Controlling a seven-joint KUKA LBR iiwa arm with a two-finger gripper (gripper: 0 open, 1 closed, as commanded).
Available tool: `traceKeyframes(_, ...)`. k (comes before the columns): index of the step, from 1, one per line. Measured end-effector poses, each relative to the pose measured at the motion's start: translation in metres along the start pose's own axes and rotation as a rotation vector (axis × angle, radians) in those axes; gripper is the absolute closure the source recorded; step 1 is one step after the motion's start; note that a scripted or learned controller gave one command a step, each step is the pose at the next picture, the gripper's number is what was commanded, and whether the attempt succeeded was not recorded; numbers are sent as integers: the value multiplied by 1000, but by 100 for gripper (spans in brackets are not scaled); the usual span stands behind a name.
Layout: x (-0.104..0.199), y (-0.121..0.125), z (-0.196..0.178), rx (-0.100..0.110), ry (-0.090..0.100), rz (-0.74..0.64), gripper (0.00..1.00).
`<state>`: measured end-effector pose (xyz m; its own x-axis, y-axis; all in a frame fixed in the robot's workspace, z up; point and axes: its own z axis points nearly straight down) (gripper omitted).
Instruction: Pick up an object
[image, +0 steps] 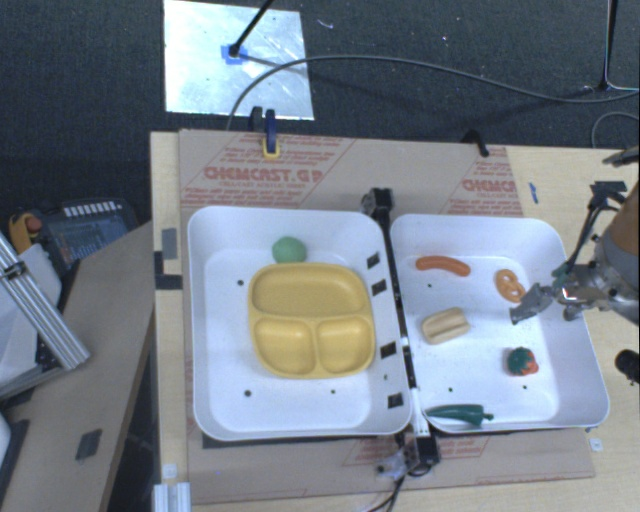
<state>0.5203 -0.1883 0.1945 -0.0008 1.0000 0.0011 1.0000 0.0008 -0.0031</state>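
Observation:
The right bin (575, 405) holds several toy foods: an orange-red sausage (441, 265), an orange pretzel (509, 285), a tan bread roll (445, 325), a small green and orange piece (520, 361) and a dark green pepper (458, 413) lying on the front rim. My gripper (547, 303) hangs over the right side of this bin, just right of the pretzel and above the green and orange piece. It looks open, with nothing between its fingers.
In the left bin (215, 400) lies a yellow three-compartment tray (307, 318), with a green ball (289, 249) behind it. A black divider (392, 300) joins the bins. A slanted side table (70, 400) stands at the left.

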Motion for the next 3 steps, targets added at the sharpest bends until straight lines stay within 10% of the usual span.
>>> traceKeyframes(2, -1, 4, 112, -2, 0, 0, 0)
traceKeyframes(3, -2, 5, 99, -7, -3, -1, 100)
